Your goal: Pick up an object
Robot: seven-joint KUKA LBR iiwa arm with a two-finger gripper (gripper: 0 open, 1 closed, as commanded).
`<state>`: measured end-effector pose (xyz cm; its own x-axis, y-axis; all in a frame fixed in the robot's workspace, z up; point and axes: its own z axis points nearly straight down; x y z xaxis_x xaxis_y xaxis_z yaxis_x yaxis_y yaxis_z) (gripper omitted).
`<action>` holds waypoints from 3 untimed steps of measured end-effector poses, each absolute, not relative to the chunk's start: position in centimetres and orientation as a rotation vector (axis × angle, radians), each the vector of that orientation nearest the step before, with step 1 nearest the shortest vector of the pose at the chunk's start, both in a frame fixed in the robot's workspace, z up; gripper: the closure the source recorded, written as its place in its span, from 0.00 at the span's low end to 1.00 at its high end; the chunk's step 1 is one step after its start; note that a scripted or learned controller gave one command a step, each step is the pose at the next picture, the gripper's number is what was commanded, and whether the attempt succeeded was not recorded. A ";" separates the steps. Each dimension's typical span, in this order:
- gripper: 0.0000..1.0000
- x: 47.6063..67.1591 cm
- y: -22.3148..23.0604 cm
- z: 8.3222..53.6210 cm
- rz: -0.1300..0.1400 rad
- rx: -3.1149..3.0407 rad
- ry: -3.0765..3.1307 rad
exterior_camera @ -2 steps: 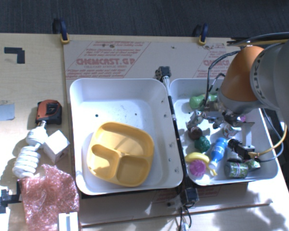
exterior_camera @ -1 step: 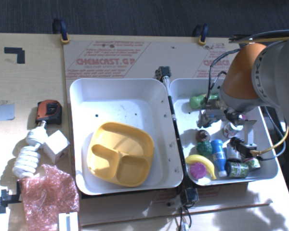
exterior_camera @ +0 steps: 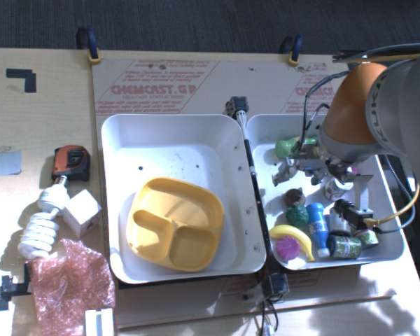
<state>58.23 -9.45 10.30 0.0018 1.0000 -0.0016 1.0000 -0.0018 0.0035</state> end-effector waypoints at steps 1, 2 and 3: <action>1.00 58.3 -9.5 11.3 0.003 2.221 2.214; 0.00 58.3 -9.5 11.3 0.003 2.221 2.214; 1.00 58.4 -9.6 12.4 0.005 2.220 2.211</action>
